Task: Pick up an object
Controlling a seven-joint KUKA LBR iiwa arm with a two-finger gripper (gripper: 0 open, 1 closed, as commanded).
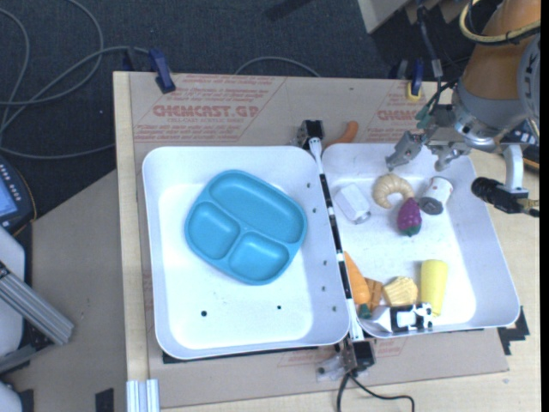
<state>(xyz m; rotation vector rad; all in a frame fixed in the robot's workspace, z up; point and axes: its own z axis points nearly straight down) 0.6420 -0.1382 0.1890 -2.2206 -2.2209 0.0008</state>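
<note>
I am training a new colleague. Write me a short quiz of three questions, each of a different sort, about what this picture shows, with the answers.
1. True or false: the blue divided plate lies in the same bin as the croissant.
2. Multiple choice: which thing lies closest to the croissant? A. the purple eggplant B. the yellow corn C. the black and white toy
3. Fill in: the gripper hangs over the ____ bin, near its far edge.

Key
1. False. The plate is in the left bin; the croissant is in the right one.
2. A.
3. right
</note>
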